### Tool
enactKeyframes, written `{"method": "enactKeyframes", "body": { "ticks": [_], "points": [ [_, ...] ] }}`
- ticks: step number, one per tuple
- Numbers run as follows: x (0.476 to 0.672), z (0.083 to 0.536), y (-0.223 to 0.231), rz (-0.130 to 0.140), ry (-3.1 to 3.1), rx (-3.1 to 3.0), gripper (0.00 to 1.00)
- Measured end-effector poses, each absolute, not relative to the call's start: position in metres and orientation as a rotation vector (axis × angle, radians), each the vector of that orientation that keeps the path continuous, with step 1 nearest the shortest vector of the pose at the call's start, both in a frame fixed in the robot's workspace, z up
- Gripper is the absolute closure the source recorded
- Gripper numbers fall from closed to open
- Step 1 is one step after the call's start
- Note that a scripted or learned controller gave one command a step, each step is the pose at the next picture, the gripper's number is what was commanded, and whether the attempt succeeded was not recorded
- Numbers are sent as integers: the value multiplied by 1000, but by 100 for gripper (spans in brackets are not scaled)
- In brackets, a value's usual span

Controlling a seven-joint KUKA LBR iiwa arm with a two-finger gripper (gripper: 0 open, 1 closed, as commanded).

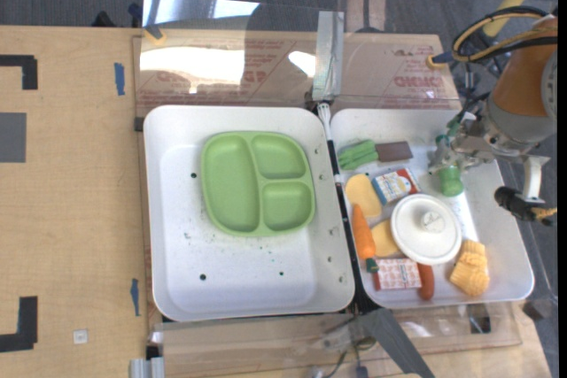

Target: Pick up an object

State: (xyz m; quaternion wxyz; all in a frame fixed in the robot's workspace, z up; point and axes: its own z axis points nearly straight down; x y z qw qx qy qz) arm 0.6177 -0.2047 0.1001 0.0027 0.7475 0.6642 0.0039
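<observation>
Grey carpet shows at the top, and a light wooden bench (62, 190) fills the left side. Clear plastic sheets (230, 66) stand along the back edge of the bins, likely to keep things from falling off.

Two white bins sit side by side on the bench. The left bin (177, 279) carries a green plate (257, 183) with three parts, lying near its middle toward the back. Nothing lies on the plate, so it may be a spot to put things down.

The right bin (509, 226) is crowded with toys to grab. A white round lid (427, 228) sits in the middle. A yellow corn piece (470, 268) lies at the front right corner. An orange carrot (363, 233) lies along the left edge, with a yellow piece (358, 190) just behind it. A green bundle (357, 154) and a brown bar (394, 151) lie at the back edge. A small packet (398, 273) sits near the front.

The grey arm (523, 102) comes in from the right. Its gripper (450, 162) points down at the back right part of this bin, right at a small green thing (452, 182). I cannot tell if its grip is wide or tight. I think it is trying for that green thing.
</observation>
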Motion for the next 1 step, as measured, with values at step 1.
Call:
{"method": "enactKeyframes", "body": {
  "ticks": [1],
  "points": [
    [657,211,-156,14,2132,2294,100]
  ]
}}
